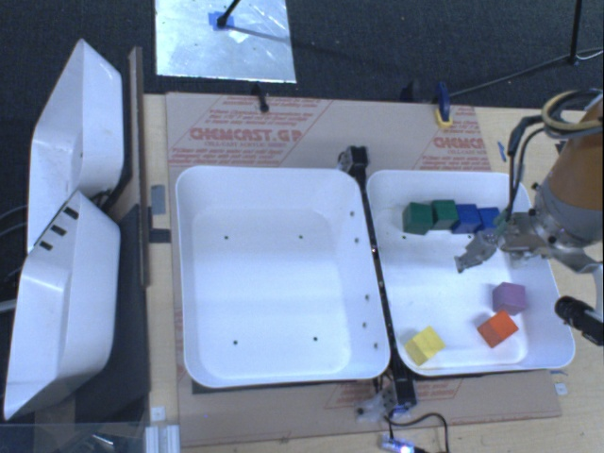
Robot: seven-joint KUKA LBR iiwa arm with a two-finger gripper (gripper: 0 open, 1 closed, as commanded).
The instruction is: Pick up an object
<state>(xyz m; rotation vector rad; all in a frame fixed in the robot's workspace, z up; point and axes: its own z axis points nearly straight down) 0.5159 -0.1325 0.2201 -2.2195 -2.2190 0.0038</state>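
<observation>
Overhead, the table [311,121] carried two shallow white bins side by side, the left bin [278,182] and the right bin [543,352], touching along their inner walls. The arm [578,182], with its orange band, reached in from the right edge over the right bin. Its gripper [475,253] hung above the bin's middle, just below the row of blocks at the far wall. The fingers [469,259] seemed slightly parted with nothing between them, though they were small and blurred, so how wide they stood could not be read with confidence.

Along the far side of the right bin sat a green block [418,218] and a second green block [444,212], touching, with a blue block [466,217] and another blue block [488,218] just beside them to the right. Nearer the camera, a purple block [510,297] lay close to the right wall, an orange block [497,328] just beside it, and a yellow block [425,344] well apart toward the left wall, tilted.
</observation>
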